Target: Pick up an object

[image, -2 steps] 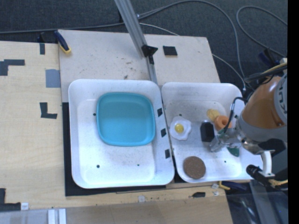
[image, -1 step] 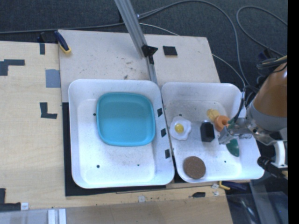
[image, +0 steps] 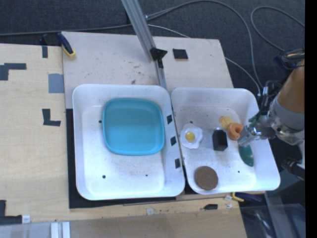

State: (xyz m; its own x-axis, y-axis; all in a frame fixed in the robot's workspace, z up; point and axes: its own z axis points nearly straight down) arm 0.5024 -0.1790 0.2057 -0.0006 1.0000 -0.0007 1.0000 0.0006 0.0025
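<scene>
Left bin [image: 84, 148]: holds a blue square plate [image: 133, 126].
Right bin [image: 250, 103]: fried egg toy [image: 191, 136], black block [image: 219, 140], brown round cookie [image: 205, 177], yellow-orange piece [image: 231, 125], dark green piece [image: 246, 154].
Gripper [image: 249, 133]: at the right bin's right side, just above the green piece, beside the yellow-orange piece; finger spread cannot be told.

Pincer [image: 247, 134] over right bin [image: 208, 95]

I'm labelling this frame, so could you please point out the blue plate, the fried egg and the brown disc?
Blue plate [image: 133, 126]: camera view, middle of its flat face.
Fried egg [image: 191, 136]: camera view, on the yolk.
Brown disc [image: 205, 177]: camera view, centre of its top.
</scene>
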